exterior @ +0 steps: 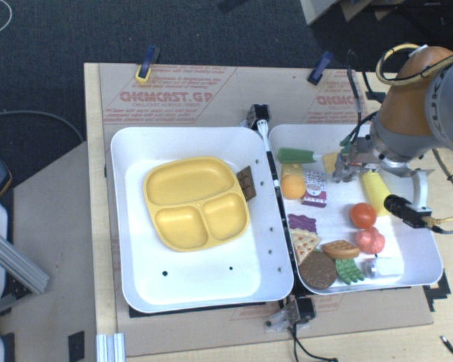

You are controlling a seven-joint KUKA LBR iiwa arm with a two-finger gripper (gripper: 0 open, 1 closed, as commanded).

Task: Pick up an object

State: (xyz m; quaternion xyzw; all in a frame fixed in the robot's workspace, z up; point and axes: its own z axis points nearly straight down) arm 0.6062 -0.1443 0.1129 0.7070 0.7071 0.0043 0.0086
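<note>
One fixed camera, mounted above my surface (211,89), looking down at a slant. It takes in both white bins side by side: the left bin (136,277) sits near frame centre, the right bin (415,266) runs toward the right edge. The far edge of the surface is at the top of frame, the near edge at the bottom, with dark floor (98,13) beyond. Mid distance, so the whole surface fits with margin on the left. My arm (408,104) comes in from the right side of frame, upper right.
</note>
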